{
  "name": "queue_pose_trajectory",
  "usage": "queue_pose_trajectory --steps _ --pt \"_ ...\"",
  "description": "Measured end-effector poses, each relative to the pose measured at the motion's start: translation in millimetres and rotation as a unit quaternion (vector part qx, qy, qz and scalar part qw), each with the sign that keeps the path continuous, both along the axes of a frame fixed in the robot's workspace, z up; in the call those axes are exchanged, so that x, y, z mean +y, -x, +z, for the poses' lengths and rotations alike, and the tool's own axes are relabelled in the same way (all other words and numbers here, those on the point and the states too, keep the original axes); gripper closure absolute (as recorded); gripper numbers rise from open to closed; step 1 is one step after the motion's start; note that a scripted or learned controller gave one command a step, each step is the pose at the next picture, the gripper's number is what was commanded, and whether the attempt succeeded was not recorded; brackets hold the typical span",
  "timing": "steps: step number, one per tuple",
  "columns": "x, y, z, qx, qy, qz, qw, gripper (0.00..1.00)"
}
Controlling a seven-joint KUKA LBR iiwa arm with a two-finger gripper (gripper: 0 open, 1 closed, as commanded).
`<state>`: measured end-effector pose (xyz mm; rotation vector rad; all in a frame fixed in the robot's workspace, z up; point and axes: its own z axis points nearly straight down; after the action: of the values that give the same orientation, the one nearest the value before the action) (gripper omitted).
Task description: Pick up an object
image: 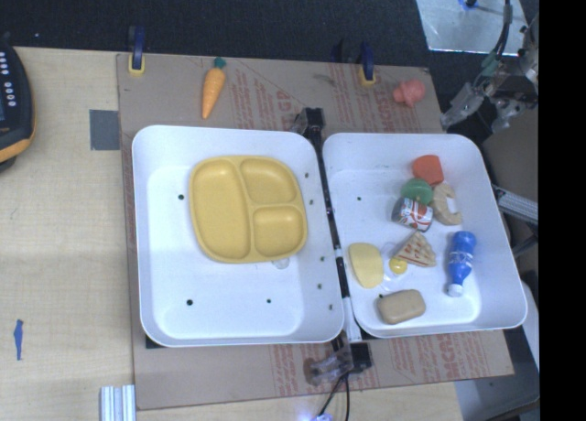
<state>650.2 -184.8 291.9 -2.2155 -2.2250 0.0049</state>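
The right bin (476, 314) holds several small items: a red piece (427, 168), a green-topped can (416, 205), a tan piece (448, 205), a blue bottle (461, 260), a wedge like a pizza slice (417, 252), a pale yellow lump (366, 264) and a brown bread-like block (400, 306). My gripper (483, 99) hangs at the top right, outside the bin's far right corner and well above the items. Nothing is seen in it.
The left bin (165, 309) carries a yellow divided plate (247, 207). On the cardboard behind the bins lie a toy carrot (212, 88) and a pink lump (409, 91). A black and orange device (11, 99) sits at the far left edge.
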Motion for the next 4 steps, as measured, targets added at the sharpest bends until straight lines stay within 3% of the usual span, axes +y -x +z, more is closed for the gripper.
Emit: queue_pose_trajectory --steps 1,2,3,4 --pt "-22.2 -3.2 -150.8 0.006 -0.0009 -0.001 1.0 0.0" --pt "-2.1 -5.3 -193.4 0.002 -0.0004 0.001 1.0 0.0" --pt "49.6 38.2 -201.0 0.003 -0.0016 0.003 1.0 0.0" --pt "45.2 35.8 -188.6 0.0 0.0005 0.001 1.0 1.0"
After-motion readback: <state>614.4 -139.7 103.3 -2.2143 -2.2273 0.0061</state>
